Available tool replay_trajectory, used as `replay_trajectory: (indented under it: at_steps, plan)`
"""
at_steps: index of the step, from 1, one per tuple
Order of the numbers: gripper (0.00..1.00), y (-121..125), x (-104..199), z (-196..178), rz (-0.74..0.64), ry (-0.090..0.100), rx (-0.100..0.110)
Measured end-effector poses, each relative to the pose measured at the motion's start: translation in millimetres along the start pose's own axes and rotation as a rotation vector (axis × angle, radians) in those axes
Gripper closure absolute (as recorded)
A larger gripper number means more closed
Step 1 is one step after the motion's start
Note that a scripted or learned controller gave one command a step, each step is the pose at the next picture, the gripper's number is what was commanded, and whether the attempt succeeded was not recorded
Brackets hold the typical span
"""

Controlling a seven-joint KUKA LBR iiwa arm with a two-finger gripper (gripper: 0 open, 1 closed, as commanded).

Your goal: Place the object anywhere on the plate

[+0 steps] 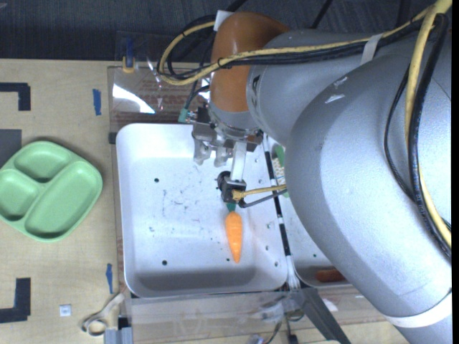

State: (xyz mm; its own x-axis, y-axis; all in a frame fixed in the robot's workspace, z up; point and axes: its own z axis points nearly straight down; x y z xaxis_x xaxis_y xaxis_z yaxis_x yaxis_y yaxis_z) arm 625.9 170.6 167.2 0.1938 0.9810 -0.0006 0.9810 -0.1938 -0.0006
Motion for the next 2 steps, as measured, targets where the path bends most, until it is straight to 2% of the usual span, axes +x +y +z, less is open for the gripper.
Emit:
replay_trajectory:
  at_steps: [1, 2]
  plan:
    - [1.00, 1.2, 53.2, 75.1, 0.389, 0.001, -0.001]
    - [0.00, 0.8, 53.5, 75.6, 0.389, 0.001, 0.001]
